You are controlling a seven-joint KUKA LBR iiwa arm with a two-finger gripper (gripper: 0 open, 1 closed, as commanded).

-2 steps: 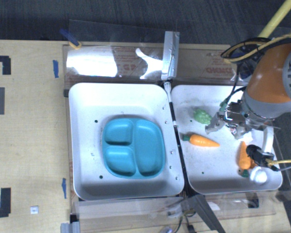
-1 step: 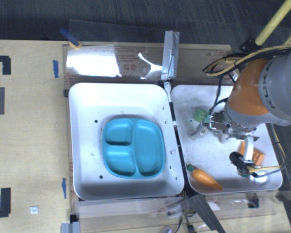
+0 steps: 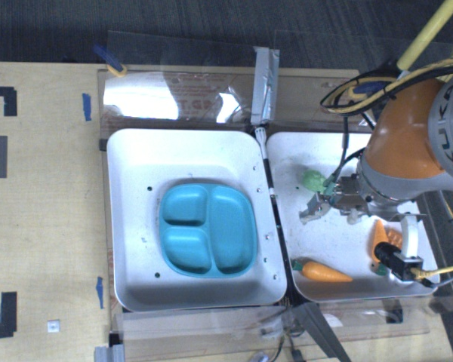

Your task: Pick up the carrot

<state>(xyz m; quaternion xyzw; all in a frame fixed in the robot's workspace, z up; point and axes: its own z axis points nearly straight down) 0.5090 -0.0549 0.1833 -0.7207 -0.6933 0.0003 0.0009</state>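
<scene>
The carrot (image 3: 326,273), orange with a green stub at its left end, lies flat along the front wall of the right bin (image 3: 287,157). My gripper (image 3: 314,207) hangs over the middle of that bin, behind the carrot and apart from it. I see nothing held in it. The grey arm with its orange band reaches in from the right and covers the bin's right side.
A small green item (image 3: 313,179) lies just behind the gripper. A second orange item (image 3: 383,237) sits at the right, partly hidden by the wrist. The left bin (image 3: 128,202) holds a blue compartment plate (image 3: 208,228). A metal divider stands between the bins.
</scene>
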